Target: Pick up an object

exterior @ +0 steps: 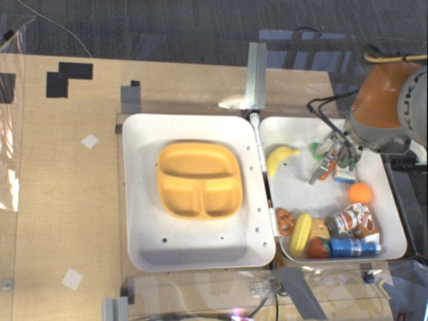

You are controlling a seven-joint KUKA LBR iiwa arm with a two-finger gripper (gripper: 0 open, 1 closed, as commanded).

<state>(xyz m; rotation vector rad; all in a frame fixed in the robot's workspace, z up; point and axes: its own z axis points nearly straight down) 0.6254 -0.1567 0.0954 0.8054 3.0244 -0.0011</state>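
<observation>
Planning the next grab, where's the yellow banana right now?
The yellow banana lies in the right white bin, upper left, beside the divider.

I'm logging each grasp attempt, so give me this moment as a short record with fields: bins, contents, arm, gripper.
left bin: holds a yellow divided tray
right bin: holds a banana, an orange ball, a pretzel, a corn cob, a blue bottle; other small items clustered at the near edge
arm: reaches in from the right, over the right bin's far part
gripper: low over the right bin, between banana and orange ball; jaw state unclear
grasp: nothing seen held
</observation>
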